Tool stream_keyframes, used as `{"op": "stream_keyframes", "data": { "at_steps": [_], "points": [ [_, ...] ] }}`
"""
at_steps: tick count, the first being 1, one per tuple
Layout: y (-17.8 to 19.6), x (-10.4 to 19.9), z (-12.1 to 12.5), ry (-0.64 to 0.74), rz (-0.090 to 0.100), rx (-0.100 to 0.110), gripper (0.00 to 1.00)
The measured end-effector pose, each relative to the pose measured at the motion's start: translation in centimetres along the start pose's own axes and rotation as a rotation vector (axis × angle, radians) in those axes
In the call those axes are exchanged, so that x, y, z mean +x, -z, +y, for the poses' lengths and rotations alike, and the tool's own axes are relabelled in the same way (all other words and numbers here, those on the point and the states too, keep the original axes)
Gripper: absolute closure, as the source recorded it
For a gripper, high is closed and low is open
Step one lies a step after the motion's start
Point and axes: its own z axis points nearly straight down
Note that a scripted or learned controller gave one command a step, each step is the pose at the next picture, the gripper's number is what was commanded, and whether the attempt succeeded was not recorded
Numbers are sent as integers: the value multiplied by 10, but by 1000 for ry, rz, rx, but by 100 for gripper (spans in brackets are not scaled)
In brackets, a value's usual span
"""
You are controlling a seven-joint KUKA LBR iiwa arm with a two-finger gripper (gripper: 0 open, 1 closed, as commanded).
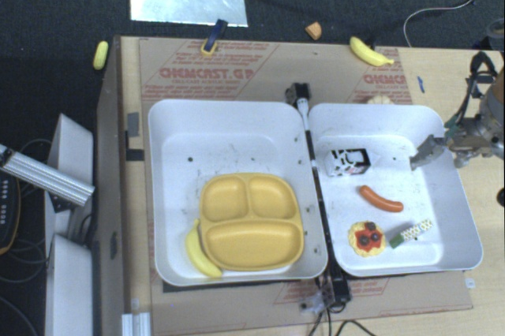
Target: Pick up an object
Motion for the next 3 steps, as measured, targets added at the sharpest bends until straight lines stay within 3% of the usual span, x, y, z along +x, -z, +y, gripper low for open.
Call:
{"op": "stream_keyframes", "data": {
  "at_steps": [1, 2, 3],
  "points": [
    [-98, 31, 18, 0, 1, 2, 0],
    [-165, 58, 22, 0, 1, 0, 0],
    [-154, 57, 22, -1, 1, -2, 100]
  ]
}}
